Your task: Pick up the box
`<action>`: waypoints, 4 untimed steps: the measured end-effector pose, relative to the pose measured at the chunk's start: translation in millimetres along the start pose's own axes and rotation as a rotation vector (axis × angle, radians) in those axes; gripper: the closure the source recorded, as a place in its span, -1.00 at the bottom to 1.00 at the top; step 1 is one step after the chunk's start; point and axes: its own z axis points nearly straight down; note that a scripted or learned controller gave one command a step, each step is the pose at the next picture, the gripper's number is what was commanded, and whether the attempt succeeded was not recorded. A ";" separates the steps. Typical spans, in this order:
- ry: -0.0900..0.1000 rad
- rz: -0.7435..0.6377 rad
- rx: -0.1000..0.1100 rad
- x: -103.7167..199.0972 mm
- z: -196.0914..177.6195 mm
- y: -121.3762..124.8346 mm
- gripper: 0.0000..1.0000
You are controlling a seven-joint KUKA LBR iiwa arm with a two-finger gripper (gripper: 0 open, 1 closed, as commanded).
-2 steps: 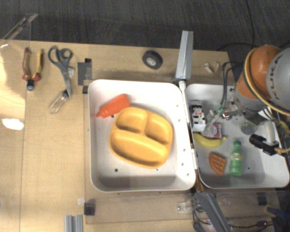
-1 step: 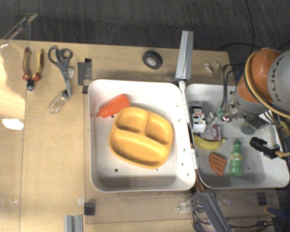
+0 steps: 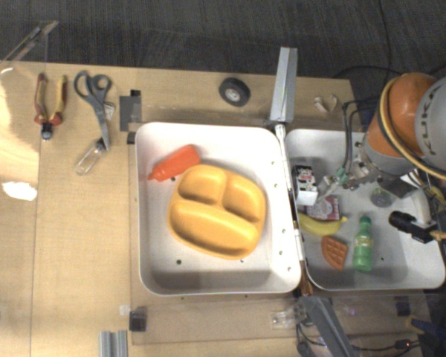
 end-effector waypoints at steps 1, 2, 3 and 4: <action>-0.015 -0.004 -0.005 3.4 1.2 0.5 -1.00; -0.014 -0.060 -0.014 0.9 2.0 -0.7 -1.00; 0.005 0.127 -0.010 2.5 8.2 -18.6 -1.00; -0.005 0.095 -0.001 14.4 8.6 -15.4 -1.00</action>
